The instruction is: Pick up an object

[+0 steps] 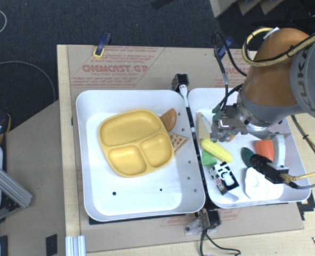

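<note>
Fig. 1. Gripper [221, 135], jaw state impossible to tell, hovers over the right bin [301, 196]. Yellow corn cob [216, 149], at its six o'clock, looks light, rigid, slippery plastic; best grasped across its narrow middle.

One fixed camera above the bench [67, 143], angled down across both white bins [88, 159], moderately close.
</note>
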`<state>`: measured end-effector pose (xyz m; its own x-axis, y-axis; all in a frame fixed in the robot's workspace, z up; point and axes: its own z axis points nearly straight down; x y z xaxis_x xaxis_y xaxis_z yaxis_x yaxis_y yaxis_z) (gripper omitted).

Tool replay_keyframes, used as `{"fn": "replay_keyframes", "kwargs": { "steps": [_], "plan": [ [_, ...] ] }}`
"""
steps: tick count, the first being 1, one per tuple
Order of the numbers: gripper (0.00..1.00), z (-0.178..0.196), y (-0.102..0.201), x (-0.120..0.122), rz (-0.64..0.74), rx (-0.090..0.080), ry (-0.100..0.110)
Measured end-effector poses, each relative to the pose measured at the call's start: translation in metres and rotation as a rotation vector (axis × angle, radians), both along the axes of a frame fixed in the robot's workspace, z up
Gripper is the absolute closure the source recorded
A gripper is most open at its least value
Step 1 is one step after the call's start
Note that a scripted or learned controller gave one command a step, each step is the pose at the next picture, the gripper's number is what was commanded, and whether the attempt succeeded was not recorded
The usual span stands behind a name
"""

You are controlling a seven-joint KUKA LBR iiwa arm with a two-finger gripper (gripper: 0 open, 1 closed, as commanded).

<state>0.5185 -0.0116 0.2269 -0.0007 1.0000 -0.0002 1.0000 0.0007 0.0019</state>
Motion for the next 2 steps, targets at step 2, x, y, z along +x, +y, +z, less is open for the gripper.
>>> {"fn": "replay_keyframes", "kwargs": {
  "steps": [2],
  "plan": [
    [1.00,-0.0120,-0.0032,-0.0107,0.000,0.001,0.005]
  ]
}}
